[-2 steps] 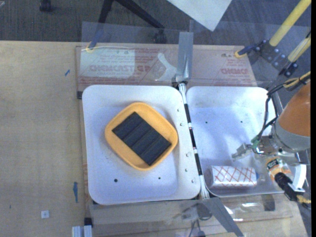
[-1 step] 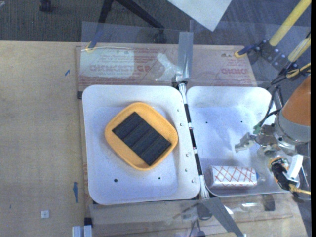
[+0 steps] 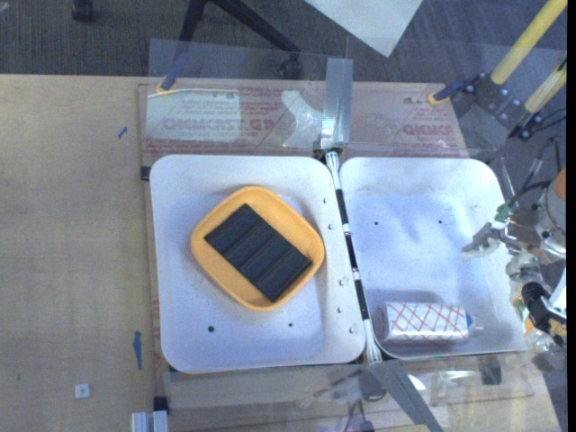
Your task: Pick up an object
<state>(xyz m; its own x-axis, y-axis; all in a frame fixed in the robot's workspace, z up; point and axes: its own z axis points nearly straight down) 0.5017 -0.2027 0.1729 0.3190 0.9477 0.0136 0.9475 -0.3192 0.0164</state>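
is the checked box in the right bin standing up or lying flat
Lying flat: the box rests on its broad face along the right bin's near wall.

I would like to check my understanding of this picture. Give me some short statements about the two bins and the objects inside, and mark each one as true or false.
1. The orange tray with the dark ribbed insert lies in the left bin. True.
2. The box with the red lattice pattern lies in the left bin. False: it lies in the right bin, near its front edge.
3. The gripper is at the right side of the right bin. True.
4. The gripper holds the box. False: the box lies apart from it on the bin floor.
5. The orange tray touches the box. False: they lie in separate bins.
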